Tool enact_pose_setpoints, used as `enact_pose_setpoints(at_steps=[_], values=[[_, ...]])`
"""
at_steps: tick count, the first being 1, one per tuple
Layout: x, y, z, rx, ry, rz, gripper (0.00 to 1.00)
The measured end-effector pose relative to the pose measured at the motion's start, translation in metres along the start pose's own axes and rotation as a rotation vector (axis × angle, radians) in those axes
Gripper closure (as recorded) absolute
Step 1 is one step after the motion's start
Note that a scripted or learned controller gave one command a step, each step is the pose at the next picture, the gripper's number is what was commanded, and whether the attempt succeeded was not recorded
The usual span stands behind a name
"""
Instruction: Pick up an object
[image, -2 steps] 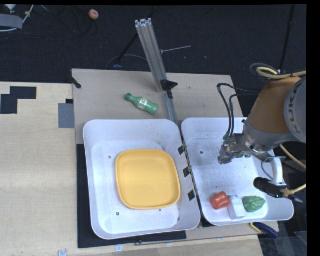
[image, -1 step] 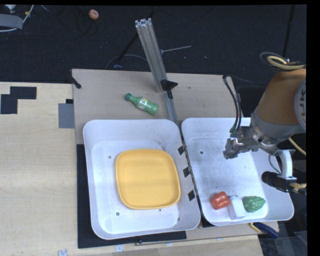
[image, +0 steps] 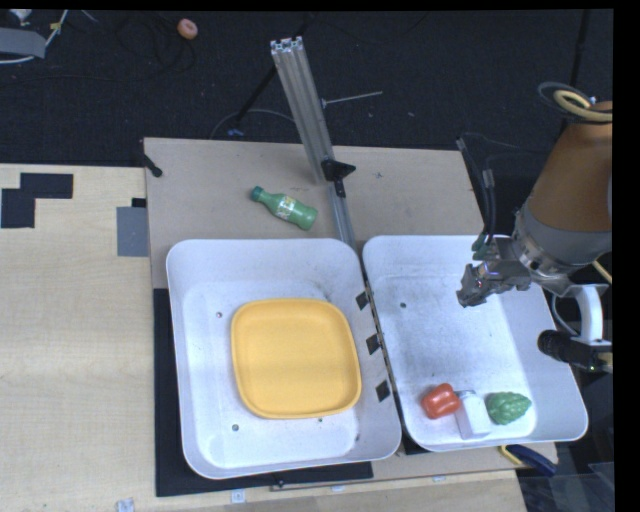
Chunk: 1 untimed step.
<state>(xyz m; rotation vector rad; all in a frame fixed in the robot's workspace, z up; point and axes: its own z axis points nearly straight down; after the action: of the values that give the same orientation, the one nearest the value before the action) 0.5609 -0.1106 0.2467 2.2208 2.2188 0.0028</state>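
I have the tool (image: 480, 285) hanging over the upper part of the right bin (image: 540, 420), and nothing sits between its tips, so it carries nothing; from this slant I cannot tell how wide it is set. The things worth going for lie well apart from it, along the near edge of that bin: a red-orange piece (image: 440, 401), a small white block (image: 472, 417) just beside it, and a green lump (image: 508, 407) on the block's other side. The 3 are bunched, close enough that they may be touching.

My judgement is that the green lump is the better target, since its outer side is free. I would bring the tool across the bin first, square it above the lump, then drop straight down so 1 tip lands on the free side and the other slips between lump and block. The bin wall is near, so I would descend slowly.

The yellow plate (image: 295, 356) in the left bin (image: 200, 270) and the green bottle (image: 285, 207) on the tabletop (image: 410, 190) I would leave alone.
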Motion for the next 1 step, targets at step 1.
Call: enact_pose_setpoints(at_steps=[1], values=[[0.0451, -0.0051, 0.0098, 0.004, 0.001, -0.004, 1.0]])
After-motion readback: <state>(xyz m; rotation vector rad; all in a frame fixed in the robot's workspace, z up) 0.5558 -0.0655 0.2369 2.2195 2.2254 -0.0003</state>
